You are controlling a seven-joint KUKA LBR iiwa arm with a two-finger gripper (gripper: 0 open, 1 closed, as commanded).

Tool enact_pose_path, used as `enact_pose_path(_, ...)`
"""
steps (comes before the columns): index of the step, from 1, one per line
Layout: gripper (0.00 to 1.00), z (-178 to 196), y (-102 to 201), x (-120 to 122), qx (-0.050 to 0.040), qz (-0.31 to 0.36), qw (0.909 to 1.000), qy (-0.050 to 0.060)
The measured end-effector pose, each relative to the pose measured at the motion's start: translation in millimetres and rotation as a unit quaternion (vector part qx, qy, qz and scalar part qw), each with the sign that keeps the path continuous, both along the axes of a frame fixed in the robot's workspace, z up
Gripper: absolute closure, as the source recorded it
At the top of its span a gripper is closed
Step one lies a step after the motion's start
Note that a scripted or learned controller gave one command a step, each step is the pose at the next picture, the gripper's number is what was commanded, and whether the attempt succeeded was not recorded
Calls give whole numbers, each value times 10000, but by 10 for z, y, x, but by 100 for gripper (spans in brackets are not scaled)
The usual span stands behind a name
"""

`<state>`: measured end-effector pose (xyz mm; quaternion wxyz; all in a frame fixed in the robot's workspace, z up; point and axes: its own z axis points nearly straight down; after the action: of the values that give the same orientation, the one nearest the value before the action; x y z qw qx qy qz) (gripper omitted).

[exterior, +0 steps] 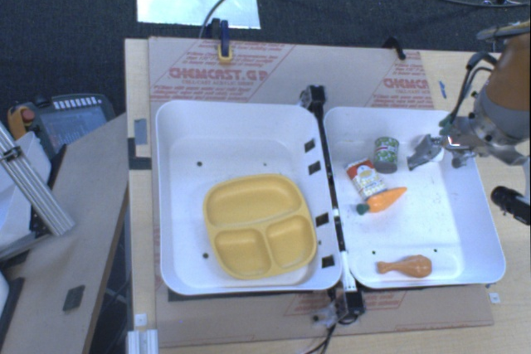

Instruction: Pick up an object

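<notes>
Orange carrot [387,199], can [386,153] and drumstick [405,265] are left loose in the right bin [477,203] for picking, while the end effector [425,152], apparently open and empty, is poised at the can's three o'clock.

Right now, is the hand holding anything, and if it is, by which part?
Nothing is held. The hand hovers over the right bin, with nothing between its fingers; the can, carrot and chicken leg all lie apart from it.
</notes>
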<state>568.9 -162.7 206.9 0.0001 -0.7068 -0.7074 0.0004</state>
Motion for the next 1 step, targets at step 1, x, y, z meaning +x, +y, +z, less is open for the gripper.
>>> enact_pose_path(1,0,-479,13,-93,5,-1,10000,6)
